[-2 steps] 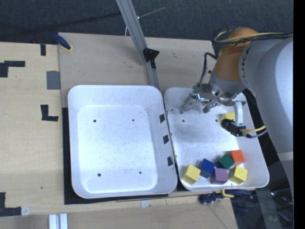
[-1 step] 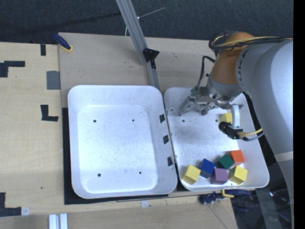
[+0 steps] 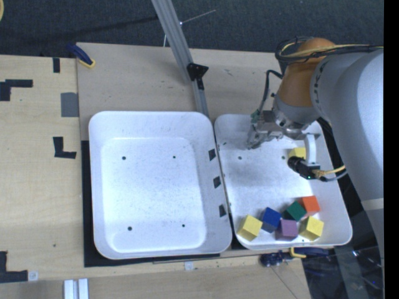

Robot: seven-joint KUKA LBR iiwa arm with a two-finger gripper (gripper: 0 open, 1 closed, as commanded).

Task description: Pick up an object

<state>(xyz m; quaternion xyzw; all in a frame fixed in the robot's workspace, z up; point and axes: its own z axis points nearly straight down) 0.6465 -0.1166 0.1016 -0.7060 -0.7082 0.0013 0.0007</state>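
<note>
Two white bins are set on the table [image 3: 143, 80]. Fingers [image 3: 254, 141]: state cannot be told. Blocks [image 3: 283, 220] are clustered well apart, nearer the camera; judged light, rigid; flat opposite faces are recommended.

The grey arm with the orange band [image 3: 336, 86] was cut off by the right edge and hid the far right corner of the right shallow white bin [image 3: 249, 179]. The two-finger gripper [image 3: 254, 143] was too small and blurred for its state to be read. A small yellow cube [image 3: 298, 152] was partly hidden behind the wrist hardware. The green cube [image 3: 294, 212] was partly covered by neighbouring blocks.
</note>
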